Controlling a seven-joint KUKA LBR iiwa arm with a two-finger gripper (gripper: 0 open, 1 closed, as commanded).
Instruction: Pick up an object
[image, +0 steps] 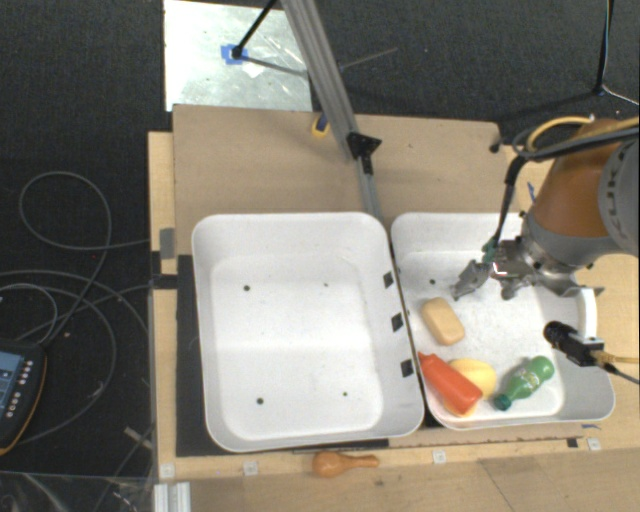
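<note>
Brown cardboard-coloured surface (440, 150) carries 2 white bins side by side. Nearest the camera, just outside the bins on the front edge, lies a small tan wooden pin-shaped item (345, 462). Left bin (290, 235) sits w/ its right rim touching the right bin (440, 235); 3 black clips (397, 322) run along that shared rim.

Objects all sit in the right bin, toward its front. An orange carrot-shaped piece (449, 385) lies in the front-left corner, angled, w/ a yellow lemon-like piece (476, 373) touching it on the right. Green bottle (524, 381) lies on its side just beside the lemon, cap end toward the right wall. A tan bread-like block (442, 321) lies further back, apart from the other 3, near the left wall.

Behind that block, the jaws (491, 277) hang over the mid part of the right bin, fingers spread apart, nothing between them. One fingertip (466, 284) is near the tan block but not touching as far as I can tell. Grey arm w/ orange band (572, 200) comes in from the right. A black fitting (570, 343) sticks out over the bin's right rim.

Further back, a grey pole (330, 80) slants across the surface.
</note>
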